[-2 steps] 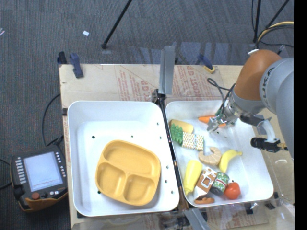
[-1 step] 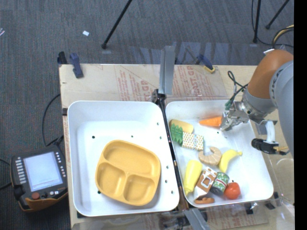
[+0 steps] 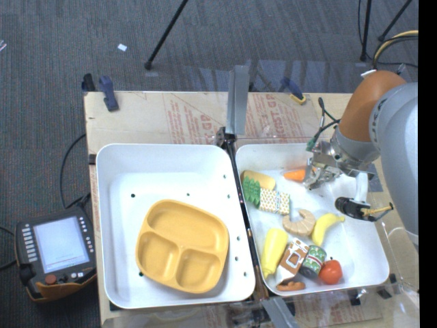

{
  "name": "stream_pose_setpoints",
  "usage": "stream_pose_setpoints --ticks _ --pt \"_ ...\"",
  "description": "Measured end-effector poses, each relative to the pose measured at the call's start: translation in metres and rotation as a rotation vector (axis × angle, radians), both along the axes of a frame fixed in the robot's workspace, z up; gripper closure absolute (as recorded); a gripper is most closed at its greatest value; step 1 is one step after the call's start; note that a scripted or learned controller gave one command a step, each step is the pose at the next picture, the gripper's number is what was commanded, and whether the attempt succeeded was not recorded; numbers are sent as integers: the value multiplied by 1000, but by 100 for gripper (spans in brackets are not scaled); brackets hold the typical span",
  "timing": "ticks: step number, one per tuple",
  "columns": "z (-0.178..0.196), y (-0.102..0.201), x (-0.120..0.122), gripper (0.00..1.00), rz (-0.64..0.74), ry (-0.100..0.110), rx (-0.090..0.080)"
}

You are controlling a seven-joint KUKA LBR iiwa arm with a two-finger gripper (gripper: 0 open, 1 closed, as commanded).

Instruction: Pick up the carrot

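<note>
The carrot (image 3: pixel 295 175) is a small orange piece lying on the floor of the right bin (image 3: pixel 372 248), near its back wall. My gripper (image 3: pixel 318 176) hangs low over the bin just to the right of the carrot, close to its right end. From this view I cannot tell whether they touch. The grey arm with its orange band (image 3: pixel 369 101) comes in from the right and hides the back right corner of the bin.
The right bin also holds a yellow wedge (image 3: pixel 259 180), a green piece (image 3: pixel 252 193), a patterned cracker (image 3: pixel 275 201), a banana (image 3: pixel 326 227), a yellow pepper (image 3: pixel 274 249), a small can (image 3: pixel 314 261) and a tomato (image 3: pixel 330 272). A yellow divided tray (image 3: pixel 182 244) lies in the left bin (image 3: pixel 116 183).
</note>
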State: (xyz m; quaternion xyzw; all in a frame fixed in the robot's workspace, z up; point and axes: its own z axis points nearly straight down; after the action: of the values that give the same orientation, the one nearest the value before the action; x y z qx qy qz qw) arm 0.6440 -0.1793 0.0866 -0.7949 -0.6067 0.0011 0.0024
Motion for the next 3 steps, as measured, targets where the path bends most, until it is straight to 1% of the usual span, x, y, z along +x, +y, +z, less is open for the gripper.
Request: stream_pose_setpoints --ticks 1,2,3 --pt "0 10 0 0 -336 0 -2" --pt "0 47 -1 0 -522 4 -2" --pt "0 45 -29 0 -565 3 -3"
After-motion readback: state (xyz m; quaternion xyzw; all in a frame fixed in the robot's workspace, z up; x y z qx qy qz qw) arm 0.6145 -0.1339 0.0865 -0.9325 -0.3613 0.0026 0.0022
